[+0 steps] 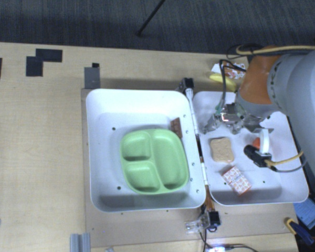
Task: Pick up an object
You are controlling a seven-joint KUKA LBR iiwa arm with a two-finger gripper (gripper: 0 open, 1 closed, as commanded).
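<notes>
Fingers (214, 121) hang over the right bin (294, 193); their spread cannot be told. Below lie one tan sponge (221, 149) and one red-patterned packet (236, 179). One green divided tray (154, 160) fills the left bin (102, 140).

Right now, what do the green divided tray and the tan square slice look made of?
Green three-compartment tray: likely moulded plastic, smooth, soft sheen, rounded edges. Tan square slice: matte, speckled surface like toast; probably foam or plastic toy food, too small to be sure.
</notes>
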